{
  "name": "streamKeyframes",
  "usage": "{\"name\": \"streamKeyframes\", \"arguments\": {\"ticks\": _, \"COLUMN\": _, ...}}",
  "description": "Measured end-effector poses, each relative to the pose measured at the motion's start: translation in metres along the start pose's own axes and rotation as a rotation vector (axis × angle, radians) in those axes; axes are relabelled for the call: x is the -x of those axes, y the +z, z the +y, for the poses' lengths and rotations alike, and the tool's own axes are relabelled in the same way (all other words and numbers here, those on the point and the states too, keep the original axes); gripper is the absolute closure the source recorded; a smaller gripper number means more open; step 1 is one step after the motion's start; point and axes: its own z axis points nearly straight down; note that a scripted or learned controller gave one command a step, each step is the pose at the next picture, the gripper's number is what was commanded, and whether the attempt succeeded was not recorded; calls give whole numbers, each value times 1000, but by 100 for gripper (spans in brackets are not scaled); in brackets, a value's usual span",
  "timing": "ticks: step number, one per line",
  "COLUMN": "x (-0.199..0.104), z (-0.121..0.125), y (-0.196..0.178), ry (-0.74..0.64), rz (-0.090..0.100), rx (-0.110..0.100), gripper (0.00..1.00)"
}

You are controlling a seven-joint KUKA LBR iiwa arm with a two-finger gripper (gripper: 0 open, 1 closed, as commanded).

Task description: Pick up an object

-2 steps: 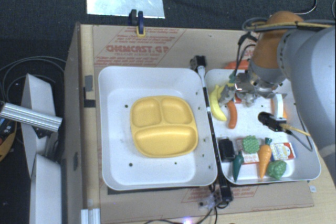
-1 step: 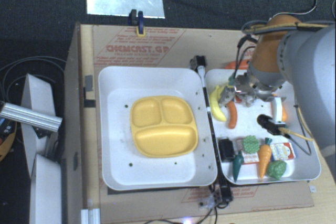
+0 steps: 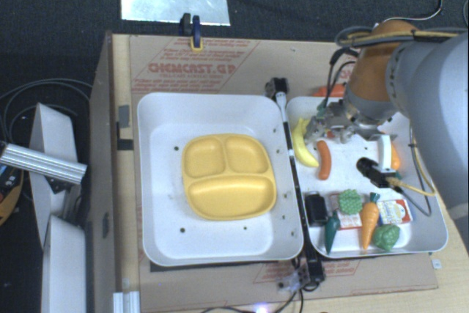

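Grey metal two-finger gripper is positioned right of centre, finger state cannot be told. Curved yellow plastic banana and red sausage touch; a double-grab or slip is risked.

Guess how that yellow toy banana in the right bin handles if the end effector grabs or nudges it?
The curved yellow plastic banana looks like a moulded toy, so probably stiff and light. Its glossy, rounded skin may slip between fingers. It lies against the right white bin's left wall, beside the orange-red sausage-shaped toy, so a push would likely pivot it rather than roll it.
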Motion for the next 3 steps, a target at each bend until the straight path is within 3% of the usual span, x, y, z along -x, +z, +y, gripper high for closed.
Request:
{"name": "streamKeyframes", "arguments": {"ticks": 1, "x": 1, "z": 6, "y": 1, "ry": -3, "rz": 2, "rx": -7, "gripper": 0}}
{"name": "streamKeyframes", "arguments": {"ticks": 2, "x": 3, "z": 17, "y": 4, "ry": -4, "rz": 3, "rx": -37, "gripper": 0}}
{"name": "streamKeyframes", "arguments": {"ticks": 3, "x": 5, "z": 22, "y": 6, "ry": -5, "rz": 4, "rx": -53, "gripper": 0}}
